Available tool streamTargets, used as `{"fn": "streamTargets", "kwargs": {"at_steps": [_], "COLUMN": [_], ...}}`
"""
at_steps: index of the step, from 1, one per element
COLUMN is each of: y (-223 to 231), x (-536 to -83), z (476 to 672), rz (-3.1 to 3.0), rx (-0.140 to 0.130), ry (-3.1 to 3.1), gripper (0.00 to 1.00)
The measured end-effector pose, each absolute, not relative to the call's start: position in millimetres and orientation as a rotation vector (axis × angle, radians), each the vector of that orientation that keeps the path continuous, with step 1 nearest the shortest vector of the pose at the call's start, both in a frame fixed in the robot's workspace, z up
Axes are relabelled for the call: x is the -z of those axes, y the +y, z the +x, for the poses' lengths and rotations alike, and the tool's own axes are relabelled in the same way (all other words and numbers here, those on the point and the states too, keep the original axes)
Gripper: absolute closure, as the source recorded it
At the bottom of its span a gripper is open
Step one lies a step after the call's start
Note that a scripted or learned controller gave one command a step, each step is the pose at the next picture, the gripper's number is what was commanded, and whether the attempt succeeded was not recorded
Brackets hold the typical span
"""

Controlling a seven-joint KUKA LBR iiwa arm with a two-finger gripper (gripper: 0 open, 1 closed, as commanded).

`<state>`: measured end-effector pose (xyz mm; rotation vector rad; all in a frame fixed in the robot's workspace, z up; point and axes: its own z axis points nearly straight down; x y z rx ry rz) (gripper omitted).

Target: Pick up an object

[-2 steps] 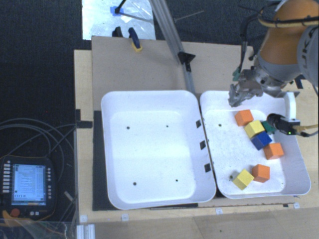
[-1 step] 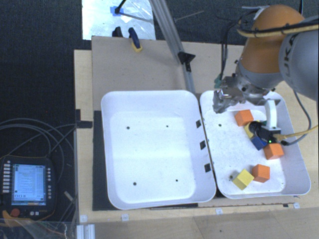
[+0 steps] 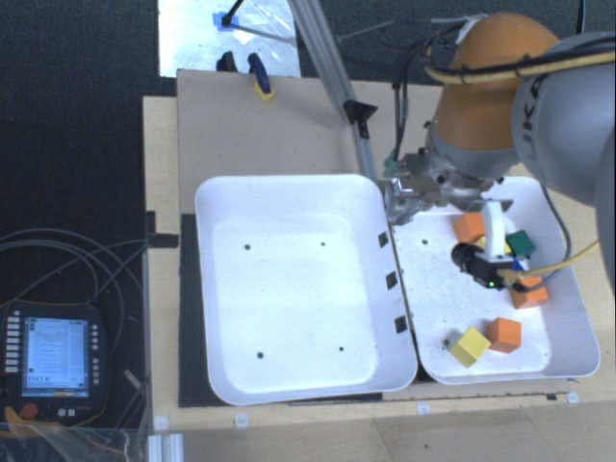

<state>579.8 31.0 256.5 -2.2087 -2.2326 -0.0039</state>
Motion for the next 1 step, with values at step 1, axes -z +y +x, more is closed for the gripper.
{"fn": "streamTargets", "kwargs": {"at_steps": [1], "y": [77.7], "x": [-245.8], "z": [564.5], "rz": [-2.208], "rx": [0.002], "ry": [-2.232], "gripper": [1.00]}}
